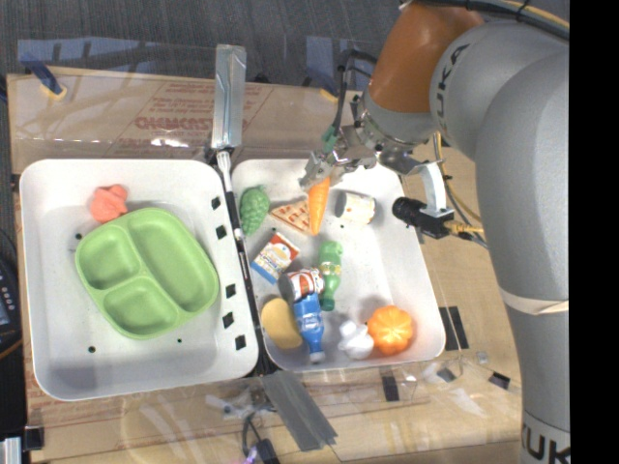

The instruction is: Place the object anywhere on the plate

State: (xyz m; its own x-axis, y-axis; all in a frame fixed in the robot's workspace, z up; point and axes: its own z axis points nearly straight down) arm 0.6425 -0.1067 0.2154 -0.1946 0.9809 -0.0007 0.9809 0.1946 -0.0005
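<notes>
Over right bin | jaws (323, 174) pinching orange tapered carrot (317, 207) | hanging tip-down

Object: an orange carrot (317, 207), tapered, with its narrow tip pointed down.
Pose: hung nearly upright over the far part of the right bin (426, 288), its top end pinched between the fingers of the gripper (324, 170).
Plate: a green plate (145, 271) with three compartments, laid flat and turned at a slant in the left bin (48, 356).
</notes>
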